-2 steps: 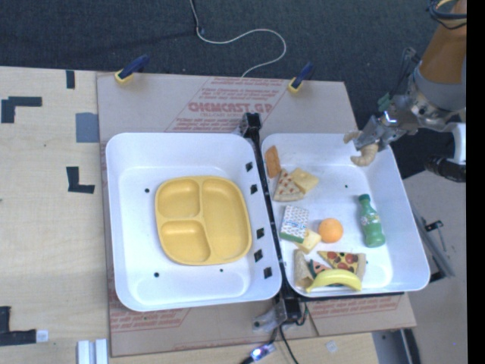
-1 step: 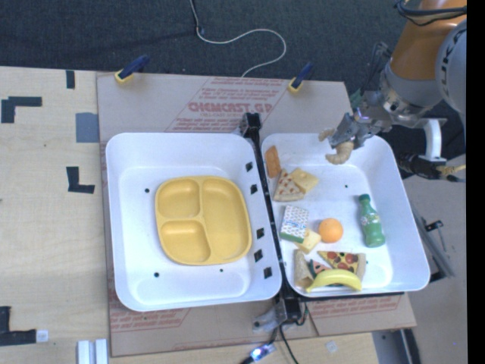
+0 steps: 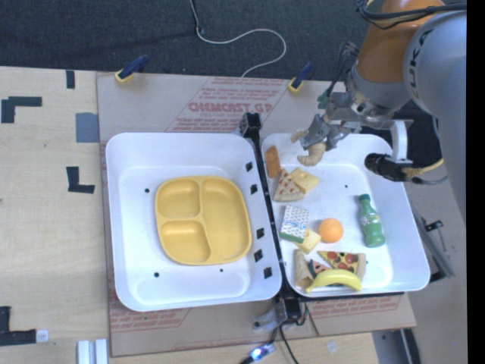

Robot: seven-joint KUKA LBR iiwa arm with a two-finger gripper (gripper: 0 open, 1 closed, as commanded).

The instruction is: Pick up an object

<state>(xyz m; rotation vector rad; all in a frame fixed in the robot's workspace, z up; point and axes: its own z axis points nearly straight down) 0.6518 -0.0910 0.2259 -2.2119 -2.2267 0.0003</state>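
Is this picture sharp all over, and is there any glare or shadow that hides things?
Camera view: lighting is even, with soft shadows under the yellow divided plate and toy food. The white bins are bright but not washed out. The gripper and the tan item at it look slightly soft; the green bottle and orange read clearly.

One fixed camera looks down on the bench (image 3: 45, 203) from above at a slant, far enough back to take in both white bins. The claw (image 3: 317, 139) sits upper right in its view; the right bin (image 3: 402, 226) lies just below it, the left bin (image 3: 129, 226) well off to its left.
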